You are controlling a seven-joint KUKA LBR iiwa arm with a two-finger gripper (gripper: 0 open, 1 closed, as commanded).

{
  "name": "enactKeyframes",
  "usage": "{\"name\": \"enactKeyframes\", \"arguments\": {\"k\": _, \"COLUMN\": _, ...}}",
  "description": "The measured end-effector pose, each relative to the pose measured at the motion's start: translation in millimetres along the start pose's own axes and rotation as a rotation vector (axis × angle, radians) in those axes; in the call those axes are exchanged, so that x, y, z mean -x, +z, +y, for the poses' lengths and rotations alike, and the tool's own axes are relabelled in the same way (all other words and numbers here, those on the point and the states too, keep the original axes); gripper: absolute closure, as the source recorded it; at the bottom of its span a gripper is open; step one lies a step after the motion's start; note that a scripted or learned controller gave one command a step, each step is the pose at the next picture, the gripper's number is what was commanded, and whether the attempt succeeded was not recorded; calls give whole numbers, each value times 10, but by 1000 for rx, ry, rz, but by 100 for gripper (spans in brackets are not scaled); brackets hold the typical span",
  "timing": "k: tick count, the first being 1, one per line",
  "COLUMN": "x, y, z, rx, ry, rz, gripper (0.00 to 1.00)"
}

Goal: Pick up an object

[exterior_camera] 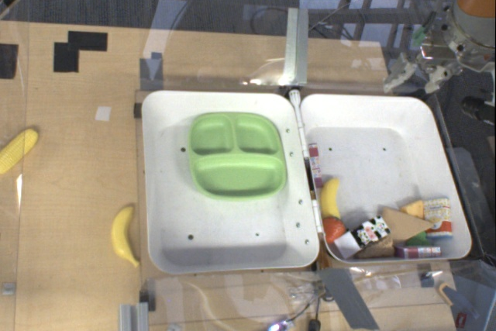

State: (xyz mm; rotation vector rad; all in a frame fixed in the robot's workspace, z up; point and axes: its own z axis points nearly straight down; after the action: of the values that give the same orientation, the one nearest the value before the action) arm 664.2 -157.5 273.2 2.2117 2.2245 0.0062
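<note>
Two white bins sit side by side. The left bin (163, 244) holds a green tray (235, 153). The right bin (418, 116) has a clutter along its near edge: a banana (331, 197), a tomato (334, 229), a black-and-white carton (371, 232), a brown wedge (405, 223). The gripper (422, 67) hangs beyond the right bin's far right corner, well apart from them; I cannot tell how its jaws stand. On the bench to the left lie another banana (123, 235) and a corn cob (17, 150).

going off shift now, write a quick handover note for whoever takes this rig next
End effector: above the far right corner of the right bin, nothing visible between its fingers; grip state unclear.
Things: a banana, a red item, a black-and-white carton and more lie piled at the right bin's near edge. A green divided plate sits in the left bin.
Done: nothing picked.
Left: descend, grasp one object, lift.
</note>
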Motion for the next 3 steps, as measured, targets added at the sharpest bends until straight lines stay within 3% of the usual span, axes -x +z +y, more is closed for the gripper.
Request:
{"name": "enactKeyframes", "arguments": {"k": 1, "x": -437, "y": 1002, "z": 46, "rx": -2, "ry": 200, "rz": 1, "gripper": 0}}
{"name": "enactKeyframes", "arguments": {"k": 2, "x": -358, "y": -194, "z": 65, "rx": 4, "ry": 29, "rz": -1, "gripper": 0}}
{"name": "enactKeyframes", "arguments": {"k": 3, "x": -343, "y": 1110, "z": 51, "rx": -3, "ry": 267, "rz": 1, "gripper": 0}}
